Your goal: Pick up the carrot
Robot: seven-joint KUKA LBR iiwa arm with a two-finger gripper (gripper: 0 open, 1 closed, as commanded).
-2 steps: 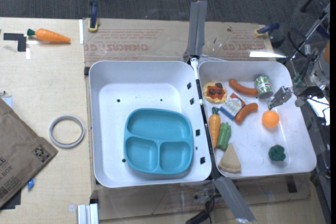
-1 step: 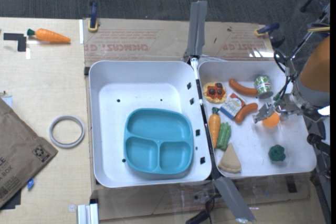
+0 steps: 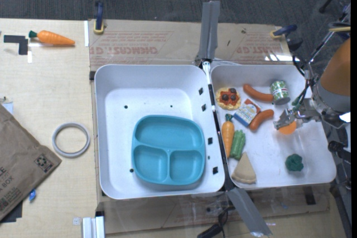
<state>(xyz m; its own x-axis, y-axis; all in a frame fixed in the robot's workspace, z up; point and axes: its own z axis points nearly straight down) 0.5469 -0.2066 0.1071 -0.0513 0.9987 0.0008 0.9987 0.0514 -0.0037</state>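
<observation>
Nearest to us, at the front of the right-hand shallow white bin (image 3: 318, 175), we see a tan wedge-shaped piece of toy food (image 3: 244, 170) and, further right, a small dark green broccoli-like floret (image 3: 294, 163). Just behind the wedge, the orange toy carrot with a green top (image 3: 227, 135) lies lengthwise against the bin's left wall, touching a green pod-shaped piece (image 3: 238, 144) on its right. In the left-hand white bin (image 3: 111, 120) sits a light blue plastic plate with three compartments (image 3: 168, 150).

Further back in the right bin, the two-finger gripper (image 3: 289, 120) sits low over the floor, well apart from the carrot, with a small orange piece (image 3: 287, 128) right under it. We cannot tell whether its fingers are apart or together. Between it and the carrot lie an orange-red sausage (image 3: 261, 119) and a small blue-and-white packet (image 3: 245, 115). Beyond these we see a small round pizza with dark toppings (image 3: 228, 98), a second orange-red sausage (image 3: 257, 92) and a green-labelled tin can (image 3: 279, 91).

Outside the bins, on the bench at left, a grey ring (image 3: 71, 139) lies nearer, and a second orange carrot (image 3: 52, 38) lies at the far corner.
</observation>
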